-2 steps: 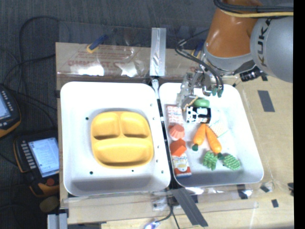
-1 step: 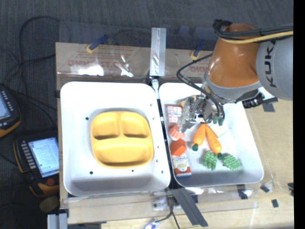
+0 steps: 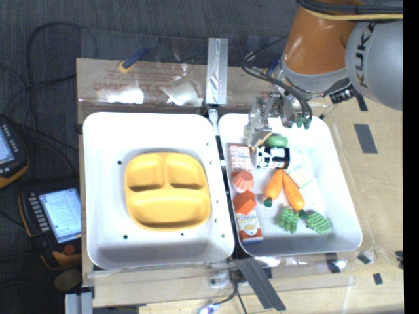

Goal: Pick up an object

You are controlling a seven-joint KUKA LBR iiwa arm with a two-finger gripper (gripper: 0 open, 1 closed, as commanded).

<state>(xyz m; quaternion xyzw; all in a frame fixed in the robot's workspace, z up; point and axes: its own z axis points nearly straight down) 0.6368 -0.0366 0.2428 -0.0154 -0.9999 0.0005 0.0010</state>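
My gripper [image 3: 262, 128] hangs over the far left part of the right bin [image 3: 340, 175], just above a green toy [image 3: 278, 140] and a black-and-white block [image 3: 272, 156]. I see nothing clearly held in it. Below these lie a small printed card [image 3: 239, 156], a pink piece [image 3: 243, 180], an orange carton [image 3: 245, 205] and a juice box [image 3: 249, 227]. Two carrots [image 3: 273, 185] [image 3: 293, 193], a cracker [image 3: 301, 173] and two green broccoli pieces [image 3: 287, 219] [image 3: 318, 222] sit toward the bin's near right.
The left bin [image 3: 105, 136] holds a yellow divided plate [image 3: 167, 190]. A metal bar [image 3: 217, 70] and a plastic bag [image 3: 150, 84] lie beyond the bins. Handheld devices [image 3: 55, 214] rest at the far left.
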